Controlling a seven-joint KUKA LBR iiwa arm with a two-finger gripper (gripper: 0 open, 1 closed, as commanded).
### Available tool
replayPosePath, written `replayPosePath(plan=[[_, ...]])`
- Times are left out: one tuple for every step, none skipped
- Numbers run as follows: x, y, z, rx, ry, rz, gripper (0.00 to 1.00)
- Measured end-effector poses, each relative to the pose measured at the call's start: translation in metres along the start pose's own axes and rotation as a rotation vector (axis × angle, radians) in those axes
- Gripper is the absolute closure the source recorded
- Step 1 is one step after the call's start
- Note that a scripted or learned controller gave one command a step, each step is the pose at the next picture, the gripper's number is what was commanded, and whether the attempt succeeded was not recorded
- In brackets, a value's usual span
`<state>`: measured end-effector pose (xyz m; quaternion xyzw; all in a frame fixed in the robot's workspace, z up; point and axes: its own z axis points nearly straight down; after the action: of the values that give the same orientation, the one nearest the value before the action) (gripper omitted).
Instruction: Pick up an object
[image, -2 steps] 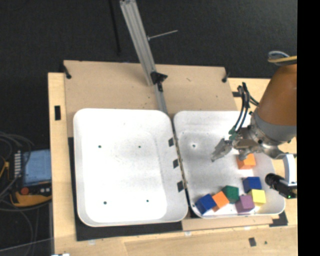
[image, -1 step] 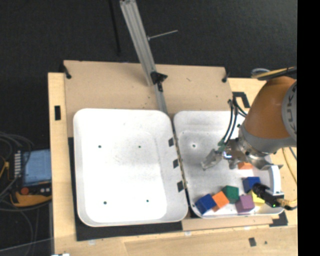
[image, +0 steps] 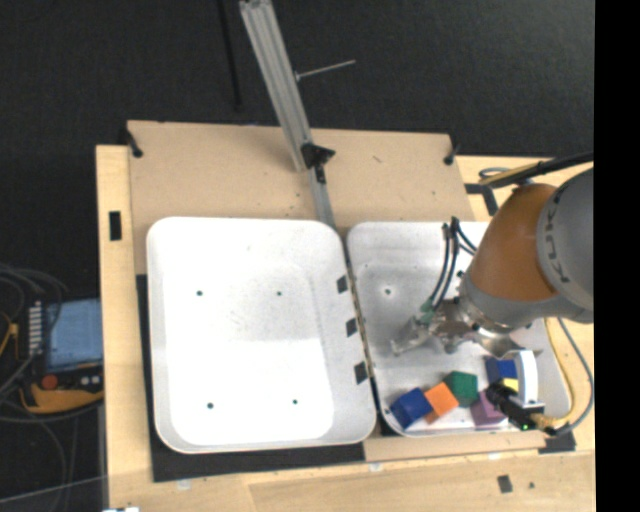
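Several small blocks (image: 440, 398) lie at the near edge of your right bin (image: 385, 262); the gripper (image: 412, 335) hovers just above them, seemingly empty; whether it is released or clenched, I cannot tell.

Matt white plastic bins (image: 250, 330) sit on a smooth wooden bench (image: 230, 170).

**Bench with two bins, overhead view**

Left shallow white plastic bin (image: 250, 330). Right shallow white plastic bin (image: 385, 265) holding, along its near edge: blue block (image: 409, 407), orange block (image: 441, 399), green block (image: 462, 385), purple block (image: 487, 408). Two-finger metal gripper (image: 412, 335) above the right bin's floor.
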<state>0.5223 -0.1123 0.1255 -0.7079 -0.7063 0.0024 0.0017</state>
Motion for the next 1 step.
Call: replayPosePath(plan=[[0.0005,0.0028,-0.0142,-0.011,0.002,0.008,1.00]])
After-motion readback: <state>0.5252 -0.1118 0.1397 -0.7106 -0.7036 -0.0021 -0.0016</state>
